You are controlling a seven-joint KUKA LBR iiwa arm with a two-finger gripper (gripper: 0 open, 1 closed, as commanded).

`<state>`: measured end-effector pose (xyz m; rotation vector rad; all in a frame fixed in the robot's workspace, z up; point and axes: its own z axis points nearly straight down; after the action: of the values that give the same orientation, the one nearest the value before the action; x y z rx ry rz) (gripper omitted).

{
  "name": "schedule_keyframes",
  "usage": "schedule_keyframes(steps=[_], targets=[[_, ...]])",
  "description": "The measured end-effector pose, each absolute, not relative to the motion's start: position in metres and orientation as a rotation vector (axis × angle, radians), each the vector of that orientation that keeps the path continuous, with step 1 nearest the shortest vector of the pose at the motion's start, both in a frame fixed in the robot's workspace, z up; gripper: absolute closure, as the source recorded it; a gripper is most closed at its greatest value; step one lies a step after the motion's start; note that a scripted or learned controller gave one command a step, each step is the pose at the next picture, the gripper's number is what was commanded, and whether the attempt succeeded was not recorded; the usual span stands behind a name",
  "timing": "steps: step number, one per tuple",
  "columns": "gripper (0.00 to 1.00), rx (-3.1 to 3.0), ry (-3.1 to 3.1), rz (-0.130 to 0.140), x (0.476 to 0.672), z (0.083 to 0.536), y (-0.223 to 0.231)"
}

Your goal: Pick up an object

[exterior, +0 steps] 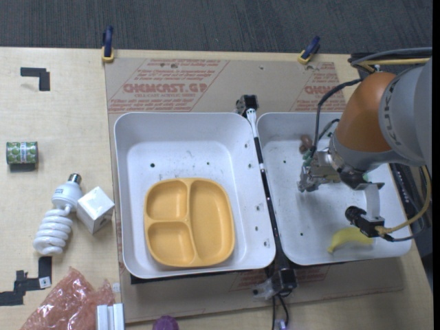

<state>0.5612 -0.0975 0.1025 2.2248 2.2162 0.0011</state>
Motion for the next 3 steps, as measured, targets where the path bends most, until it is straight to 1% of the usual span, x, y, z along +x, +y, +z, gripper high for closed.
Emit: schedule_keyframes(steps=[1,2,3], targets=[[1.0,2.22,2.219,0.0,0.568,0.106,-0.193],[0.0,2.221,2.222,0.0,0.568,0.106,-0.193],[0.0,2.222,2.221,-0.001,0.548,0.092,-0.118]])
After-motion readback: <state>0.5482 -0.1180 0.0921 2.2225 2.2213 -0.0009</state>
